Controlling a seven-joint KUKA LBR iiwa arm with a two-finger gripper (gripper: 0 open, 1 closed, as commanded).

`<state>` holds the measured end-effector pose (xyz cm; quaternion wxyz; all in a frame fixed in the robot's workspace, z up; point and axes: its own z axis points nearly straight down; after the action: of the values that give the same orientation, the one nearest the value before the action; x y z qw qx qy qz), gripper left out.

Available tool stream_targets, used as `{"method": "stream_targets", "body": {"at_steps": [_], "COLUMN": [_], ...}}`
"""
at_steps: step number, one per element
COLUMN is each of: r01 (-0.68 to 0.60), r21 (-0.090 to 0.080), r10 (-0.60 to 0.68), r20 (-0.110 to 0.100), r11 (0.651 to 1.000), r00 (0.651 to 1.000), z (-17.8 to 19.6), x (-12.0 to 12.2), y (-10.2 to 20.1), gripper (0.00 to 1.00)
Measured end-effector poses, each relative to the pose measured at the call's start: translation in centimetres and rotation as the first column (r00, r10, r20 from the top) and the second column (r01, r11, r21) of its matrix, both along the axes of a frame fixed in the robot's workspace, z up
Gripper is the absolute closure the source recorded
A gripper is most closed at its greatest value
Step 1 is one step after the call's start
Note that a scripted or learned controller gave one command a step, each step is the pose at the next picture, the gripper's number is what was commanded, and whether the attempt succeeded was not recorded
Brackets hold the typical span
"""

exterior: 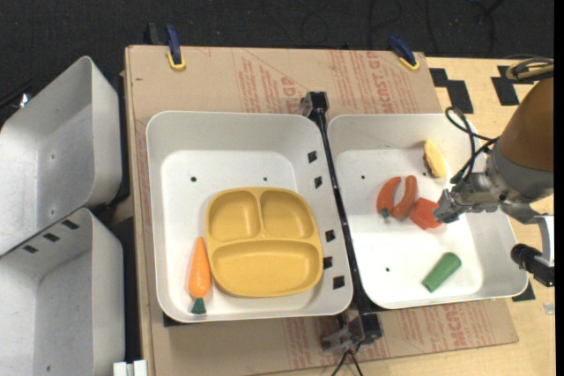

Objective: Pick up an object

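The right bin (pixel 493 277) holds several small toys. A red block (pixel 426 214) lies near its middle, with a red-orange sausage-shaped piece (pixel 397 196) just to its left. A yellow piece (pixel 434 159) rests toward the back and a green cylinder (pixel 441 271) toward the front. My gripper (pixel 448 209) reaches in from the right and sits low at the red block's right edge, partly covering it. Whether it touches the block is unclear.
The left bin (pixel 167 189) holds a yellow divided plate (pixel 263 242) and an orange carrot (pixel 200 271) beside it. A black divider (pixel 333 207) runs between the two bins. Grey tubs (pixel 53 154) stand off the bench at left.
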<state>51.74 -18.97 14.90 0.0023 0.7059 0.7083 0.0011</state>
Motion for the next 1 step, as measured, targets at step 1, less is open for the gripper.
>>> {"method": "stream_targets", "body": {"at_steps": [1], "r01": [0.001], "r21": [-0.002], "r10": [-0.001], "r20": [0.002], "r11": [1.0], "r00": [1.0], "z": [5.5], "x": [0.77], "y": [-0.87], "gripper": [1.0]}}
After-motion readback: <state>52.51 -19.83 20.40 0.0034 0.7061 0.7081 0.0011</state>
